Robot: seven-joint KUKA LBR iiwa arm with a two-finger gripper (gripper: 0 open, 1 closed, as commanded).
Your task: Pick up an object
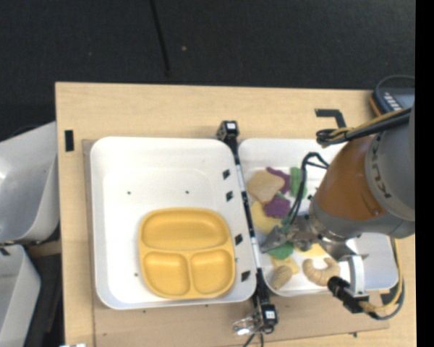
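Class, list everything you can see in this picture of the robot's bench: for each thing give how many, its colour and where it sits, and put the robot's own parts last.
Bench: one, pale wood, under both bins.
Bins: two, white, side by side; left bin, right bin.
Divided tray: one, yellow, three compartments, in the left bin near its front.
Purple pieces: at least two, purple, right bin, towards the back.
Tan pieces: about three, beige, right bin, one at the back and two near the front.
Green pieces: about two, green, right bin, beside the arm.
Arm: one, grey with an orange band, reaching from the right over the right bin.
Gripper: one, dark, low among the small pieces; its grip is too hidden to judge.
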